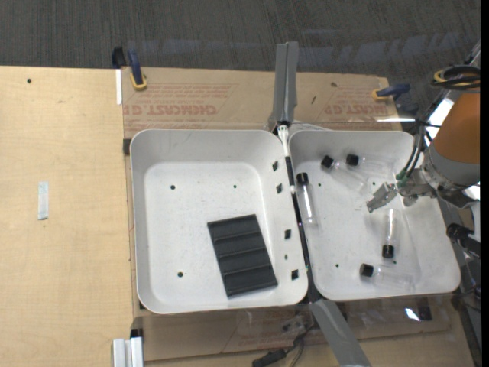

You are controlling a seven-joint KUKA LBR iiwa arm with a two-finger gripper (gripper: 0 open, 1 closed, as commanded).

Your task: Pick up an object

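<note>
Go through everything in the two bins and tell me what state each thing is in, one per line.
Black ribbed block: lying flat in the left bin, turned at a slant.
Clear tubes with black caps: lying on their sides, scattered in the right bin.
Tube at the divider: lying along the right bin's left wall.
Gripper: over the right bin, nothing seen between its fingers.

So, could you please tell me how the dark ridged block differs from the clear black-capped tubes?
The dark ridged rectangular block is opaque, broad and flat; the clear black-capped tubes are see-through and slender. The block lies alone in the left white bin; the tubes lie scattered in the right white bin. Both rest on bin floors.
</note>
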